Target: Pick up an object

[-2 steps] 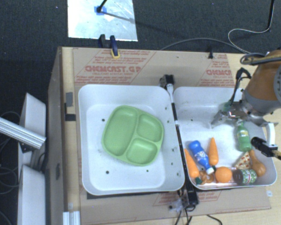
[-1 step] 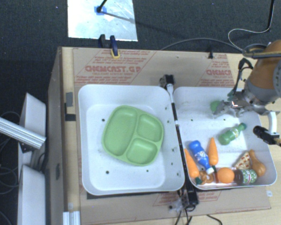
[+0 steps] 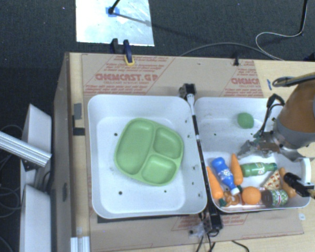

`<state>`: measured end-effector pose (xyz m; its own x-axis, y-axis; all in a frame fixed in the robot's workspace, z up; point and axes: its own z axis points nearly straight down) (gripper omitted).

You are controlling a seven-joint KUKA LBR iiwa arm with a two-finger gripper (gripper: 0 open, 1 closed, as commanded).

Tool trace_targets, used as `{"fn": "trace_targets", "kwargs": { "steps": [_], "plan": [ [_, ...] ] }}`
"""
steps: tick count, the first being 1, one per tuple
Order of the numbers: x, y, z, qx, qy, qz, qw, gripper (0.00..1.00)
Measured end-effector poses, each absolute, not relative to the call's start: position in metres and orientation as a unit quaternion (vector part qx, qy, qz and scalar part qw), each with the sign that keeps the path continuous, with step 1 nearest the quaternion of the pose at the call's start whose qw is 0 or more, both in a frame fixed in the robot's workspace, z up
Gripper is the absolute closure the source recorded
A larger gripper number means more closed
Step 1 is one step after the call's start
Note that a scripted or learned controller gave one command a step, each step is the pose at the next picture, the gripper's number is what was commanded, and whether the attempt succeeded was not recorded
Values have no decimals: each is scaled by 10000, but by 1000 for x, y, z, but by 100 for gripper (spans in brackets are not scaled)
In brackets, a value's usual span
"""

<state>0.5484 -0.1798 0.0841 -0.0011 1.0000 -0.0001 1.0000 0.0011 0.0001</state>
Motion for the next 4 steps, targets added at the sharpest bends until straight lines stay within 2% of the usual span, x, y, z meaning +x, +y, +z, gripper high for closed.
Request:
{"fn": "trace_targets", "kwargs": {
  "steps": [1, 2, 3, 4],
  "plan": [
    [487, -122, 84, 7066, 7076, 7, 1, 0],
    [490, -122, 95, 7062, 7080, 29, 30, 100],
    [489, -122, 95, 7060, 7082, 28, 27, 0],
    [487, -136, 84, 7067, 7075, 7, 8, 0]
  ]
}}
